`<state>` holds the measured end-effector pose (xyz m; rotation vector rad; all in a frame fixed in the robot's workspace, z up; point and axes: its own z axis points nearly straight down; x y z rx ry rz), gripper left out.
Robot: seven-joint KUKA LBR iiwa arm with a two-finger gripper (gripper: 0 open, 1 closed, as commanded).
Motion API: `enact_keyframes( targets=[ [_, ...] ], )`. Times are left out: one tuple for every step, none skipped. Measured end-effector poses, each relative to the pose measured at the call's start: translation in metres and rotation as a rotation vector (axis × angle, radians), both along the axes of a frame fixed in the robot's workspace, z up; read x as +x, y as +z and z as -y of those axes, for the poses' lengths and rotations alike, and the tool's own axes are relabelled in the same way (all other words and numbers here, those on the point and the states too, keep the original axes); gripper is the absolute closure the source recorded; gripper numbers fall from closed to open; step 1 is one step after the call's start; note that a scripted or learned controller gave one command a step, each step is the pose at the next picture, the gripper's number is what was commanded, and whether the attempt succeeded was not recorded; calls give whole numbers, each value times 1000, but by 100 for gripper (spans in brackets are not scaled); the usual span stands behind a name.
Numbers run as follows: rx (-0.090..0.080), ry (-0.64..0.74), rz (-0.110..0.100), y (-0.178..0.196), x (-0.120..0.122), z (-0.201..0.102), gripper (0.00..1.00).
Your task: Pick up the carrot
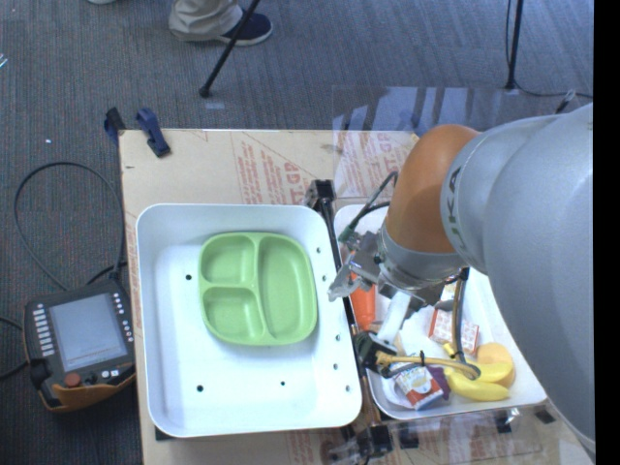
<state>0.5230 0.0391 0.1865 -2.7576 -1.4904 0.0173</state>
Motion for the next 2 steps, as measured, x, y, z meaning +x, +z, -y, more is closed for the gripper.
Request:
enact_keyframes(
  targets=[
    [3,217,3,-1,-47,40,0],
    [5,423,6,1,-48,121,0]
  ],
)
